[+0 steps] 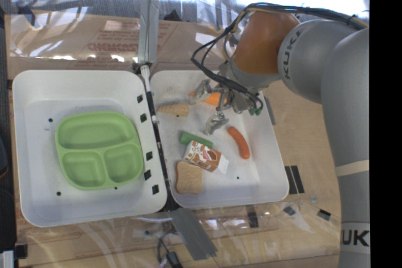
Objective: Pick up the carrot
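The carrot (214, 98) is a small orange piece at the back of the right bin (264, 172). My gripper (210, 108) hangs low over it, under the orange wrist band. One metal finger (201, 90) shows just left of the carrot, and the other finger (216, 124) sits well in front of it. The fingers stand wide apart, open, with the carrot close to the far one. The wrist hides part of the carrot.
In the right bin lie a red sausage (239, 142), a green piece (195, 138), a printed packet (205, 156), a bread slice (188, 177) and a tan roll (174, 110). The left bin (31, 135) holds a green divided tray (98, 149).
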`<state>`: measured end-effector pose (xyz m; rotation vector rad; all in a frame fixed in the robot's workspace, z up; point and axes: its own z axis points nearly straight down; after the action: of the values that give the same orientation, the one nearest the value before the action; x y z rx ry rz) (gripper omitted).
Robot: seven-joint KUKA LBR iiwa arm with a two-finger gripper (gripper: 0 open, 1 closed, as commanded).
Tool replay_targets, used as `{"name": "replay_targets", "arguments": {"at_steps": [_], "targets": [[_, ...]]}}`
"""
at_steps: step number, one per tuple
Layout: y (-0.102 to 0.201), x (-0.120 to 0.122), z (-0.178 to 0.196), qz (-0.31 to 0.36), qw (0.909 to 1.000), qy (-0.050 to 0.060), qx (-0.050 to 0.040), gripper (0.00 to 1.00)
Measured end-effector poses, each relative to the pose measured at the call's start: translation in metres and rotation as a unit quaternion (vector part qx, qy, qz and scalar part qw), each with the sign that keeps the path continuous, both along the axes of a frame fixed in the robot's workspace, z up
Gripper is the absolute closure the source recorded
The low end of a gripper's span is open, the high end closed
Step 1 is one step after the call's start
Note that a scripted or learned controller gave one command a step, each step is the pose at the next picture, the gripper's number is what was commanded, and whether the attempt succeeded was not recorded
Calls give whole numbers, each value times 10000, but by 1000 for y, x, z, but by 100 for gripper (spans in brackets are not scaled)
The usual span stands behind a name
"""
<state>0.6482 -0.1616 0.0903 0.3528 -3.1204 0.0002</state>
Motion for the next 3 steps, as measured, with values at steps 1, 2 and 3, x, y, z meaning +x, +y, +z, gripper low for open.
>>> {"name": "replay_targets", "arguments": {"at_steps": [1,2,3], "targets": [[2,3,14,33,10000,-46,-5,100],[66,5,117,-256,9996,-78,-1,100],[91,1,171,-1802,9836,-42,0,100]]}}
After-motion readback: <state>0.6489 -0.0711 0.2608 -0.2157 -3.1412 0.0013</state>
